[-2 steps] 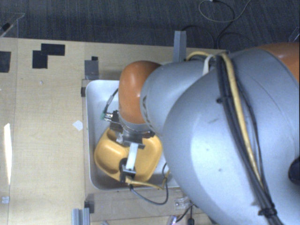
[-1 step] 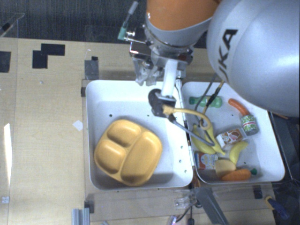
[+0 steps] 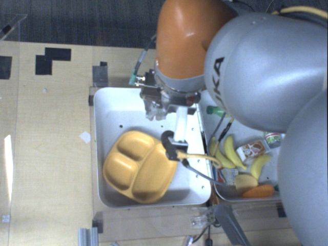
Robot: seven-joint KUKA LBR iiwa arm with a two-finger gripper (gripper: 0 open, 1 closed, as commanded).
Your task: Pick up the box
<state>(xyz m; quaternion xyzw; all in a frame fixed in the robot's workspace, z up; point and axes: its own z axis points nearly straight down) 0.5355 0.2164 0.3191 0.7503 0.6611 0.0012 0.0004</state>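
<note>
Landmark: big yellow loaf-shaped moulded plastic piece (image 3: 138,165), lying in the near half of the left shallow white bin (image 3: 110,117); every place below is told from this loaf
Nearest item: orange carrot-shaped piece (image 3: 259,191), in the near part of the right shallow white bin (image 3: 230,198), well apart from the loaf on the side the arm reaches from
Bananas: yellow banana bunch (image 3: 230,155), in that same right bin, level with the loaf and just past the rim that parts the two bins
Box: small white and brown printed carton (image 3: 251,150), beyond the bananas from the loaf, touching or nearly touching them, lying flat among the clutter
Gripper (image 3: 154,106): hanging over the bare floor of the left bin, just behind the loaf on its far side, well apart from the box
Claw state: blurred and partly under the wrist, so I cannot tell whether it is open or closed; nothing is seen held in it
Arm: grey KUKA arm (image 3: 266,70) with orange band (image 3: 187,35), rising over the far edge of both bins, behind the loaf
Done: as judged here, nothing; the box sits untouched
Left: carry the gripper across to the other bin, come down on the carton clear of the bananas, close and lift
</note>
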